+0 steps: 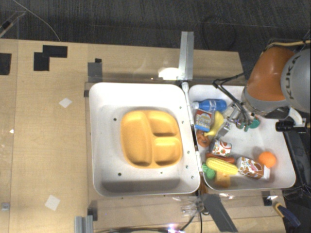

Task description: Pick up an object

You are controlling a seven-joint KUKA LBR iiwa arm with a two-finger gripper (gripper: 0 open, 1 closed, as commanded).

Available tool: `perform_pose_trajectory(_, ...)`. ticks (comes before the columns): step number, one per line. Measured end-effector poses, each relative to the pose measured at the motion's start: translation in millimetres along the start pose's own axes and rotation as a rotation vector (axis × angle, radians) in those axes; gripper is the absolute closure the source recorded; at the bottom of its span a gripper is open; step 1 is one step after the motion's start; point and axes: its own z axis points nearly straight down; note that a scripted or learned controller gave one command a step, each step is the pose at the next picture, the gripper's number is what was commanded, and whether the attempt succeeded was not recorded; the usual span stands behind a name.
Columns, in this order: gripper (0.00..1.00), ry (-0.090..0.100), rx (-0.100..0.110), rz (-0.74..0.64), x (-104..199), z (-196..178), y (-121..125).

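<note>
A grey arm with an orange band reaches in from the right of the frame over two white bins on a table (43,144). The left bin (104,178) holds a yellow divided tray (149,137). The right bin (282,171) holds a crowd of small toy foods, and the tool (226,125) is low among them, near the bin's upper left. I cannot tell how far it is open, nor whether it has hold of anything.

Just beside the tool lie a blue bottle (212,105), a yellow banana (218,121) and a red-and-white carton (221,148). Lower down sit a corn cob (221,166) and a juice box (252,168), with an orange (267,159) to the right — well apart from the rest.

These look like light, hard plastic pieces — smooth and likely slippery. The carton seems the safest choice: flat sides, best pinched across its narrow width. The orange would probably roll away.
</note>
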Motion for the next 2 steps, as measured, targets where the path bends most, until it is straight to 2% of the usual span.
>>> perform_pose_trajectory(1, 1.00, -0.013, -0.003, -0.005, -3.7, -14.6, 1.4)
perform_pose_trajectory(2, 1.00, -0.002, -0.001, -0.020, 0.5, -76.2, 0.7)
